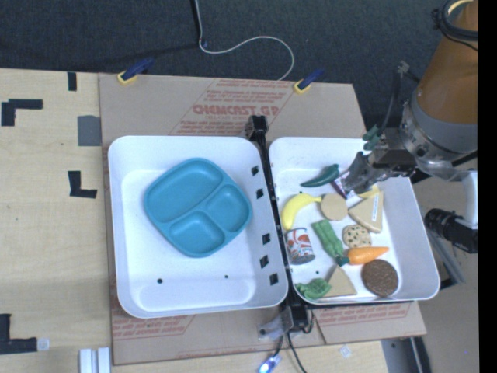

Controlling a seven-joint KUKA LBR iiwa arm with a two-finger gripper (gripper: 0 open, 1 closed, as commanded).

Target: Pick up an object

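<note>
One smooth blue three-compartment plate, white bin

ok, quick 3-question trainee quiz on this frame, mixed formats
1. True or false: the blue divided plate lies in the same bin as the banana.
2. Which sits nearest the camera-side edge of the right bin? A) green pepper B) brown round cookie C) banana
3. Fill in: the gripper hovers over the ___ bin.

Key: 1 false; 2 B; 3 right
</note>
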